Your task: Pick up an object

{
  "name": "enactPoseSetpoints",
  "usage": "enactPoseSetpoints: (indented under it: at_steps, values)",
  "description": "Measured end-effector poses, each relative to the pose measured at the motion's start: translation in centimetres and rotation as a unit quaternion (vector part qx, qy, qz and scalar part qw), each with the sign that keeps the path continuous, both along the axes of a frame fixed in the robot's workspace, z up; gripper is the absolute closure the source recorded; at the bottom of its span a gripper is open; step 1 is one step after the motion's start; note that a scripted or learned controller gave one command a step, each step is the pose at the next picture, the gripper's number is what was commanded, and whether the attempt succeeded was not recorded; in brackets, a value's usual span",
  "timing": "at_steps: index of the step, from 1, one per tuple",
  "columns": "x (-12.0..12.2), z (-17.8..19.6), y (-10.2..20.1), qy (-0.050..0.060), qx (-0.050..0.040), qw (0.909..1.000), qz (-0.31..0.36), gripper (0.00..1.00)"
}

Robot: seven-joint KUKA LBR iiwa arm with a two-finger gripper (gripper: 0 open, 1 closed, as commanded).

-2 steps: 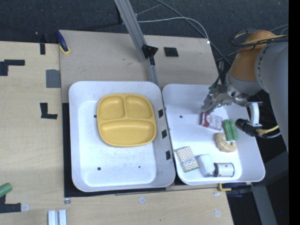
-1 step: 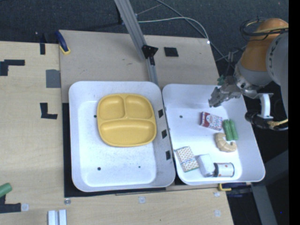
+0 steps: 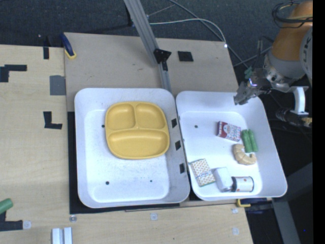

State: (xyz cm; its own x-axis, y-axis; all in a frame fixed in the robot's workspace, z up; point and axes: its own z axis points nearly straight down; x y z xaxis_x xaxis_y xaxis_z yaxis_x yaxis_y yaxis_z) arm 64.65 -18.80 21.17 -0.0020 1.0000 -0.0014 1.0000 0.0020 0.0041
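Camera view: end effector (image 3: 245,95) hangs over the right bin's (image 3: 203,105) far right corner, can't tell its state. In that bin: red carton (image 3: 228,131), green thing (image 3: 249,141), pastry (image 3: 245,155), patterned packet (image 3: 202,171), white bottle (image 3: 242,184). Left bin (image 3: 91,187) holds 1 yellow plate (image 3: 137,130).

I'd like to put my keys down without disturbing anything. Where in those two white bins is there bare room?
In the left bin, the floor below the yellow divided plate is bare. In the right bin, the left and upper-left part is free, beside the red carton. The lower right is crowded: green piece, pastry, patterned packet, small bottle. The gripper hovers over the top right rim.
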Motion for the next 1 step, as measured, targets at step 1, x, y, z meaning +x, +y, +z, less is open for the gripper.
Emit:
enactPoseSetpoints:
  at_steps: [1]
  values:
    - [0.35, 6.37, -0.31, -0.001, -0.0004, 1.0, 0.0, 1.0]
